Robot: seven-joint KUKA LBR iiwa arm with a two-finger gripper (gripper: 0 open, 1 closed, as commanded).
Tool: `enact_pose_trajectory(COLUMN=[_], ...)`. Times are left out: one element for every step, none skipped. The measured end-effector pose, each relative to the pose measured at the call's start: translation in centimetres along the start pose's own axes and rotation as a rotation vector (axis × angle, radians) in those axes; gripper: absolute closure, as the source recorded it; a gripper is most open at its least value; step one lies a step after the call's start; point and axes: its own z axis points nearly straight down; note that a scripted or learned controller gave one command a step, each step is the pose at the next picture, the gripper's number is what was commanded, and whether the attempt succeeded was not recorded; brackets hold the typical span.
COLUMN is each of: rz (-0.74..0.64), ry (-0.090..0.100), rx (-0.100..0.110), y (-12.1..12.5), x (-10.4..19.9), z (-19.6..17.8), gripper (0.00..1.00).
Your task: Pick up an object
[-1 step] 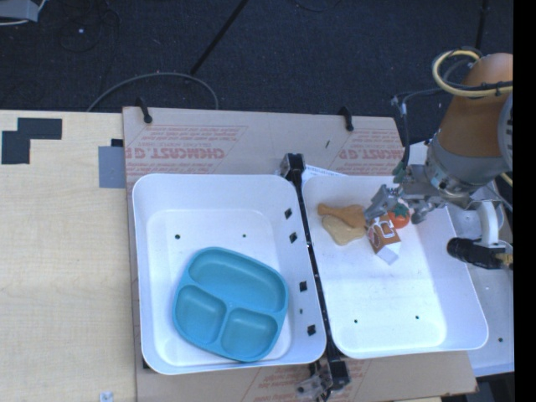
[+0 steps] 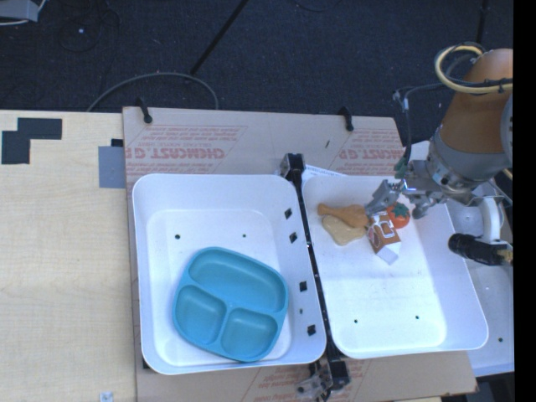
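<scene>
Where the arm [image 2: 473,107] reaches in from the right, its gripper [image 2: 392,198] sits low over the upper part of the right bin [image 2: 452,308], close to that bin's back rim. Whether it is open or shut, I cannot tell. Just beside and below it lie a tan flat object [image 2: 345,223], a small brown and white carton [image 2: 384,237] and a little orange piece [image 2: 399,217], crowded together near the gripper. The lower half of the right bin is bare white floor, giving free room there. In the left bin [image 2: 159,199], a blue divided plate [image 2: 231,303] lies toward the front, near the divider between the two bins on the desk [image 2: 59,266].
</scene>
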Motion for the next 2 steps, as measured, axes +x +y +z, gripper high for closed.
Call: enact_pose_trajectory(rz=[0.0,0.003], ry=[0.001,0.002], rx=[0.006,0.006], y=[0.4,-0.2], x=[-0.2,0.8], z=[4.5,9.8], gripper=[0.0,0.0])
